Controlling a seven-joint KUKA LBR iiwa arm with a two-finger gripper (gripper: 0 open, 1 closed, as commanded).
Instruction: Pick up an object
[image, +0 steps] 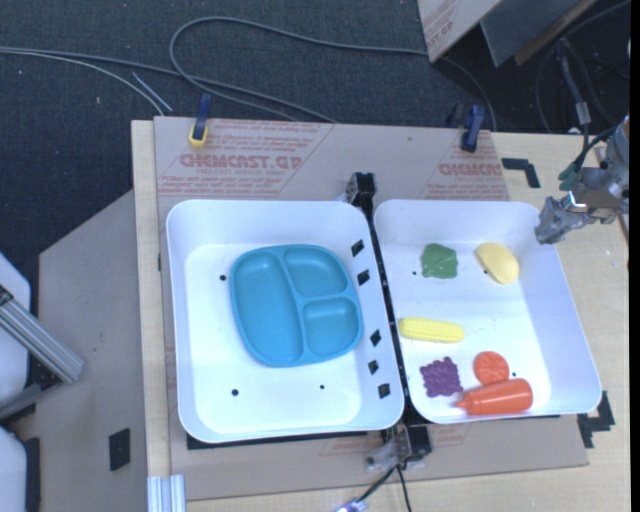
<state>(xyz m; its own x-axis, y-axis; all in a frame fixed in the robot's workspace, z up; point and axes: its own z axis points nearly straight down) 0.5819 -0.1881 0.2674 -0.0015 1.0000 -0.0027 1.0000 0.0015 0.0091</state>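
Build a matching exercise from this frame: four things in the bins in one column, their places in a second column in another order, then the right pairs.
Things:
1. blue tray
2. corn cob
3. carrot
4. lemon

Places:
A. right bin, near front edge, beside the grapes
B. left bin, in the middle
C. right bin, far end, closest to the gripper
D. right bin, near the divider, halfway down

Pairs: 1-B, 2-D, 3-A, 4-C

A wooden bench (270, 150) carries two white bins, left bin (190, 300) beside right bin (570, 330); seemingly clamped, blue clips (200, 128) at its far edge.
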